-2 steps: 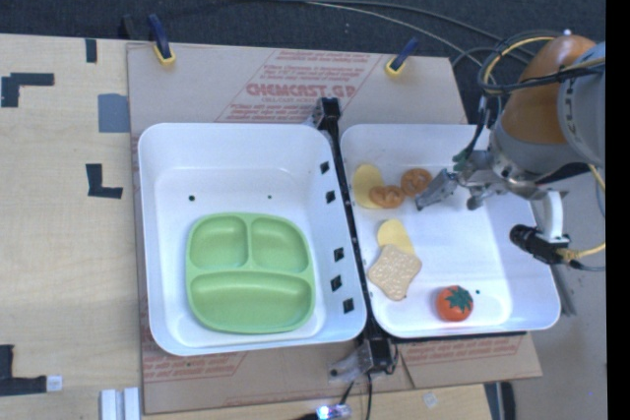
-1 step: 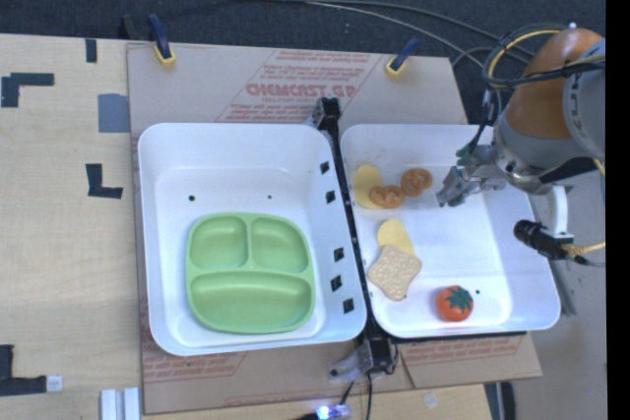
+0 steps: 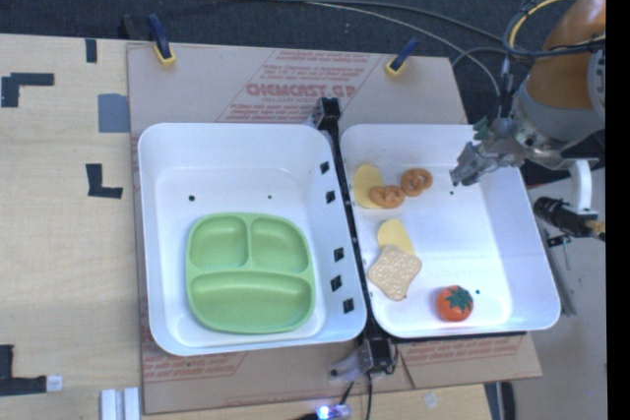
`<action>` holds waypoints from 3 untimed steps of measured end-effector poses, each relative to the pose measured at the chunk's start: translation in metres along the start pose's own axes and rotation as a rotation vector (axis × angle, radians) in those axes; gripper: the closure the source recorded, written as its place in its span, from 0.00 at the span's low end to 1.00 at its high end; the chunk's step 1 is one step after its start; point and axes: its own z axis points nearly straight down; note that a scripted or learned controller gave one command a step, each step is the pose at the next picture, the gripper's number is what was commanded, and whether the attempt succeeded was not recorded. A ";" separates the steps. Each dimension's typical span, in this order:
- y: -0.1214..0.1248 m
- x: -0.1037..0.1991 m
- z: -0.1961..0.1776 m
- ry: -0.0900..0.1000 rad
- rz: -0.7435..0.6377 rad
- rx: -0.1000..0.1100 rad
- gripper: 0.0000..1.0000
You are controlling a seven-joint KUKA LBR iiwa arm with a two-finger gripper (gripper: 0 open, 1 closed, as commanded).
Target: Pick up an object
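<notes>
1. Wooden bench (image 3: pixel 59 241) under cardboard sheet (image 3: pixel 295 84), bearing two white bins side by side.
2. Pincer (image 3: pixel 463 174): above right bin (image 3: pixel 522 241), near its far wall; finger spread not discernible; nothing seen between fingers.
3. Left of pincer, near: pretzel (image 3: pixel 416 180), brown piece (image 3: pixel 386 197), yellow slice (image 3: pixel 367 180).
4. Below-left of pincer: yellow chip (image 3: pixel 395 234), cracker (image 3: pixel 394 271).
5. Well below pincer: tomato (image 3: pixel 454 303).
6. Far left of pincer: left bin (image 3: pixel 162 162) holding green divided plate (image 3: pixel 250 272).
</notes>
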 end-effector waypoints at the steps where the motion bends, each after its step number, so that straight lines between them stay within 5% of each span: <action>1: 0.001 0.000 -0.016 0.001 0.001 0.004 1.00; 3: 0.002 0.102 -0.021 0.003 -0.004 0.005 1.00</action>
